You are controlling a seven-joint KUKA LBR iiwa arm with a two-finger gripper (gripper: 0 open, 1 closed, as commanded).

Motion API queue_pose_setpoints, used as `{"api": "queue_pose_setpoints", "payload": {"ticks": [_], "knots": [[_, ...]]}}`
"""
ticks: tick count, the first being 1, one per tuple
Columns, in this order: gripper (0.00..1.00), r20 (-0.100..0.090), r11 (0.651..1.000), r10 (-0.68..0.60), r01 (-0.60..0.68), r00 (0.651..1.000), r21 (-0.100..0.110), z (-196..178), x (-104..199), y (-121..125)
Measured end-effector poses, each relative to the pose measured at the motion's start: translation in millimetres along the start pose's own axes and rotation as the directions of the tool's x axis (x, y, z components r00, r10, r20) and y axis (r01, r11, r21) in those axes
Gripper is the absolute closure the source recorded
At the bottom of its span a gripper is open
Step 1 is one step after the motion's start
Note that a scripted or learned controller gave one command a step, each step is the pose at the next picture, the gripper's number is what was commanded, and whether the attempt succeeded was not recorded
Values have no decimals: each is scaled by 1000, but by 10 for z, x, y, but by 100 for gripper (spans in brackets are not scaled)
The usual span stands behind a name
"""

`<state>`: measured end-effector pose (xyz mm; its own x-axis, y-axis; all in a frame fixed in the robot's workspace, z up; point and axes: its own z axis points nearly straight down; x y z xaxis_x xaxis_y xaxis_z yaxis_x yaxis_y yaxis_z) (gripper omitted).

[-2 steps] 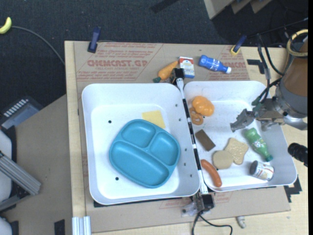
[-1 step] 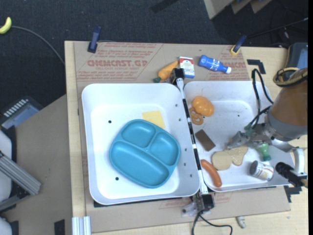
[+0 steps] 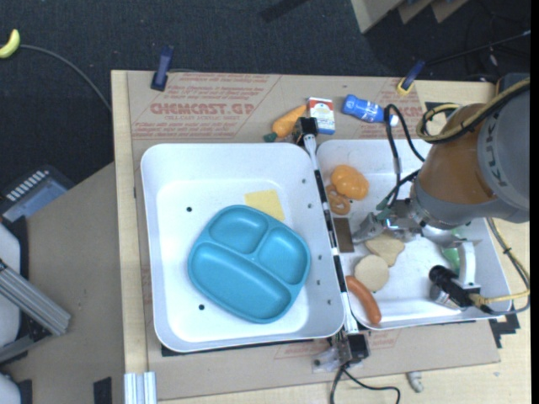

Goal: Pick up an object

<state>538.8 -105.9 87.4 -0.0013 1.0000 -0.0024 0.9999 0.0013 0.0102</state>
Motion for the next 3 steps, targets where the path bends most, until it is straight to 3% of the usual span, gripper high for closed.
{"api": "queue_pose_setpoints", "payload": {"ticks": [1, 2, 3], "knots": [[0, -3, 1000, 2, -2, 1000, 12, 29, -147, -124], [0, -3, 1000, 0, 0, 1000, 9, 32, 6, 460], [100, -1, 1000, 1, -1, 1000, 7, -70, 4, 465]]}}
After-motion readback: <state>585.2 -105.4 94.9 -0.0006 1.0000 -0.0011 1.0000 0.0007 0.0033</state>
